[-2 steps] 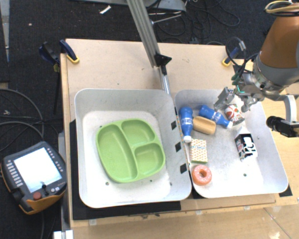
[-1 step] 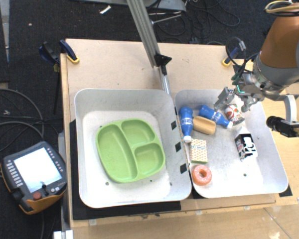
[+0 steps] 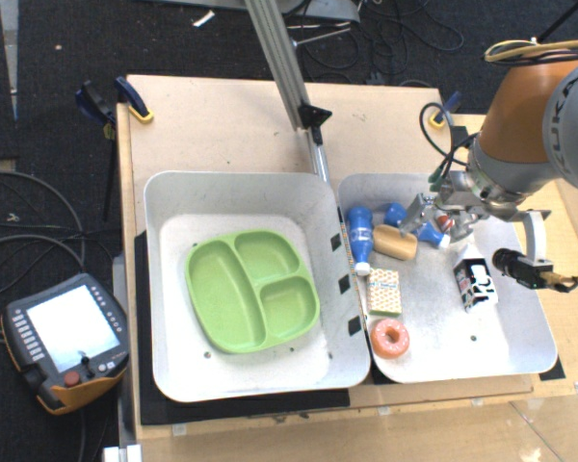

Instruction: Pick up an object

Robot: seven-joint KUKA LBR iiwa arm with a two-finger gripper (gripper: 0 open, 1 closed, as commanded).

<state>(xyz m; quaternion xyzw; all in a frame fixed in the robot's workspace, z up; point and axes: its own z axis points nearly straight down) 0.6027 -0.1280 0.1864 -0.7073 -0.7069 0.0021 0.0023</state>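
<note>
My gripper [image 3: 435,218] hangs low over the far part of the right bin [image 3: 520,340], right above a small blue and red object [image 3: 433,234]. Just left of it lie a tan cylinder [image 3: 396,243] and a small blue piece [image 3: 395,214]. A blue bottle [image 3: 358,236] lies along the bin's left wall. Nearer the front are a speckled yellow-green pad [image 3: 383,292] and a pink ring donut [image 3: 391,338]. To the gripper's right and closer to the front sits a black and white box [image 3: 475,284].
The left bin [image 3: 164,258] holds a green divided plate [image 3: 253,289]. A grey metal pole [image 3: 281,51] slants down to the seam between the bins. A teach pendant [image 3: 65,340] lies off the bench at the left. Blue clamps [image 3: 125,99] grip the bench's far corner.
</note>
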